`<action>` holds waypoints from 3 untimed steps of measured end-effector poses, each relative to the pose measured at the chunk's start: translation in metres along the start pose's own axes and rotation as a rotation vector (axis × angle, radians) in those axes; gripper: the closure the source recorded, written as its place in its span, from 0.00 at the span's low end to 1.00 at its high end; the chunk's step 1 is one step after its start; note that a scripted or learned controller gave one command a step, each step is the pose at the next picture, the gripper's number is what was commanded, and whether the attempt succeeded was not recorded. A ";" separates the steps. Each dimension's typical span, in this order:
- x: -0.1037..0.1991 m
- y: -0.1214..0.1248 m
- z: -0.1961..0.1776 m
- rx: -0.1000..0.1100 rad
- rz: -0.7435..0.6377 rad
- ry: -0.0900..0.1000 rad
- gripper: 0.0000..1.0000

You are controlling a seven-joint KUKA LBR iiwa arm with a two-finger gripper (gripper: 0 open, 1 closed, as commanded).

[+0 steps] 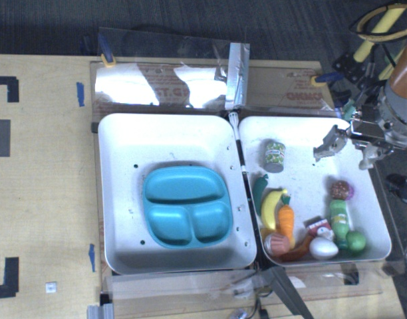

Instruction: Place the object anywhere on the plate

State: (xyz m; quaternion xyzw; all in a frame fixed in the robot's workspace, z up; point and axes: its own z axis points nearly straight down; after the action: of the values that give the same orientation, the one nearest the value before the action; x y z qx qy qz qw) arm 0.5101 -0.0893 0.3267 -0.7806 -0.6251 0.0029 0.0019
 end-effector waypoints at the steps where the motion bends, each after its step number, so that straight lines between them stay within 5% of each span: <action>1: 0.000 0.000 -0.002 -0.004 -0.001 0.001 0.00; 3: 0.000 0.000 -0.002 -0.004 -0.001 0.001 0.00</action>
State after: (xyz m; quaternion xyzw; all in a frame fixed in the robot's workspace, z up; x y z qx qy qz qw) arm 0.5107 -0.0890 0.3289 -0.7801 -0.6256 0.0010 0.0007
